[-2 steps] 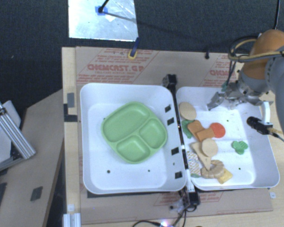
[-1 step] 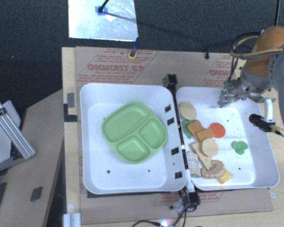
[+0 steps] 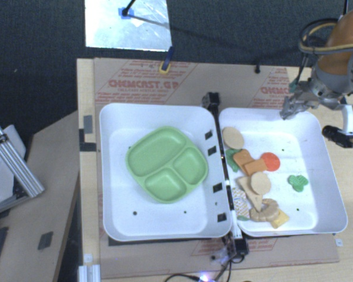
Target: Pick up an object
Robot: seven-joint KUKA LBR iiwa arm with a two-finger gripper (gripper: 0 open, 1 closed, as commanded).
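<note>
Two bins [image 3: 265,128], tool [image 3: 288,111] over right one's far rim, aperture indiscernible, toys [image 3: 256,184] clustered leftward.

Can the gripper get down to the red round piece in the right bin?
Probably yes: the gripper hangs over the right bin's far edge, and the red round piece lies uncovered, only touching an orange block.
</note>
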